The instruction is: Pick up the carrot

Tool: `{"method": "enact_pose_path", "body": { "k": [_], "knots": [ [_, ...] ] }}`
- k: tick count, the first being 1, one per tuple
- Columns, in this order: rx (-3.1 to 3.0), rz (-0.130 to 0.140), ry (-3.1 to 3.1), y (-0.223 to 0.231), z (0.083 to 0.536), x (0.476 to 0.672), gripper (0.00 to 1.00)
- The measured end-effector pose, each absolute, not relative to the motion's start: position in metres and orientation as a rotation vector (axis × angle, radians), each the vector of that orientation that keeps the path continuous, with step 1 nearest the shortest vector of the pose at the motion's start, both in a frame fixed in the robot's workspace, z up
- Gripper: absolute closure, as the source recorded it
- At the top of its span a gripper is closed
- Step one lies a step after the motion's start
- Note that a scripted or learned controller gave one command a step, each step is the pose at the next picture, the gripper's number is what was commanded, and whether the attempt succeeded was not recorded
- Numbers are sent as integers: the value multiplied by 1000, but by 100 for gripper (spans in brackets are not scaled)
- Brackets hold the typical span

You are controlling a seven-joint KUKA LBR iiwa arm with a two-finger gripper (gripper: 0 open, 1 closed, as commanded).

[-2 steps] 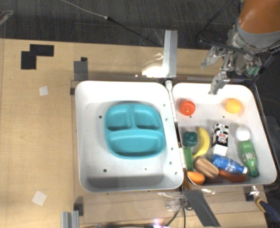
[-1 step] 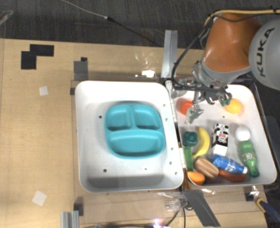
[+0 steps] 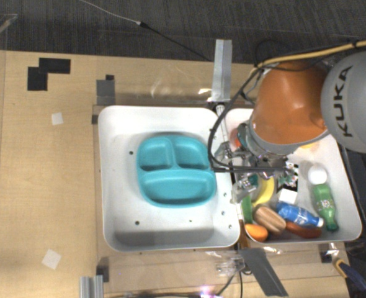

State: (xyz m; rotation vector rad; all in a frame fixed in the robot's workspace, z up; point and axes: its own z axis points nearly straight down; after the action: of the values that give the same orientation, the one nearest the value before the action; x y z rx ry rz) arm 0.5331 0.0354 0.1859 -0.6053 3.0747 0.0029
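Camera view: arm (image 3: 307,98) comes in from the right, orange band sitting over the upper part of the right bin (image 3: 347,185). The hand (image 3: 252,182) hangs below the wrist at the right bin's left side, close to the wall shared with the left bin (image 3: 111,179); cables and bracketry clutter it, so I can't tell how it is set or whether it has hold of anything. Carrot (image 3: 255,231): small orange piece in the right bin's near-left corner, lying against the bin wall, just below the hand and apart from it as far as I can see. Next to the carrot, a tan bread-roll-like item (image 3: 270,218), touching or nearly touching it. A banana (image 3: 265,191) lies tilted just under the hand, with a green item (image 3: 247,207) beside it at the bin's left wall. Blue bottle (image 3: 299,215) lies on its side right of the roll, a dark red item (image 3: 304,231) below it. Green bottle (image 3: 324,205) with white cap (image 3: 317,177) lies along the bin's right side. Small white box (image 3: 287,196) between banana and green bottle. Left bin holds a teal three-compartment tray (image 3: 174,169), roughly centred, two small compartments on the far side, one long one on the near side. Both bins sit side by side on the wooden tabletop (image 3: 40,185).
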Motion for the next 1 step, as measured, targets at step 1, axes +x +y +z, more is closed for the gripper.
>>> {"method": "enact_pose_path", "body": {
  "k": [1],
  "knots": [
    [-607,1,3064,36,198,536,100]
  ]
}}
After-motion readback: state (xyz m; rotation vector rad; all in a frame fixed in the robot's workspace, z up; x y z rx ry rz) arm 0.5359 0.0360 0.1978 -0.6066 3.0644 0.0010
